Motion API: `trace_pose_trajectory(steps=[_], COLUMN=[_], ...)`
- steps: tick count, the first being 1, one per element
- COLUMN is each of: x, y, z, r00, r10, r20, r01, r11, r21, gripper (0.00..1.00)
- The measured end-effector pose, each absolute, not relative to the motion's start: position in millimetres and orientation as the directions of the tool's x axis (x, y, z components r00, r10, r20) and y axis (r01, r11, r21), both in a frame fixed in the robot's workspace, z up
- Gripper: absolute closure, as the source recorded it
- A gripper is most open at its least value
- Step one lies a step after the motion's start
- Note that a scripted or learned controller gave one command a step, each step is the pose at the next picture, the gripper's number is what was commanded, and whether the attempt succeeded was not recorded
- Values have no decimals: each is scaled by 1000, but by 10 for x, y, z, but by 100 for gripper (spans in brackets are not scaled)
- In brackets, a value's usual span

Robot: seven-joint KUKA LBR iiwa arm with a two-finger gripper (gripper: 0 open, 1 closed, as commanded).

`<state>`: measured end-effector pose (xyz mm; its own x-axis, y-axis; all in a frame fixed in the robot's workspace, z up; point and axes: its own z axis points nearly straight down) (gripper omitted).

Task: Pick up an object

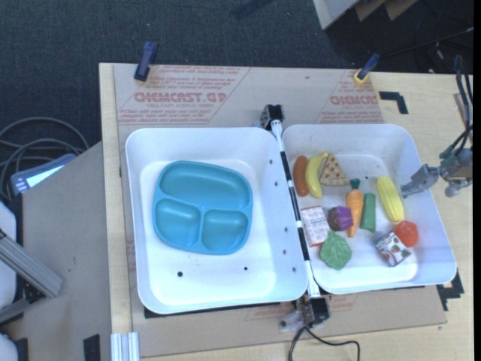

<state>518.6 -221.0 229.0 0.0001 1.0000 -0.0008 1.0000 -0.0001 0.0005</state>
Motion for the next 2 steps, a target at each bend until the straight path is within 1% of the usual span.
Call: trace_pose_trajectory(steps=[1, 2], x=[5872, 5497], y=[-1940, -1434], z=[1352, 840], r00=[-1, -1], r10=[1000, 1000], r20=[1, 1], r01=[1000, 1000], r11=[1, 1], r21=[-1, -2], gripper=[0, 0])
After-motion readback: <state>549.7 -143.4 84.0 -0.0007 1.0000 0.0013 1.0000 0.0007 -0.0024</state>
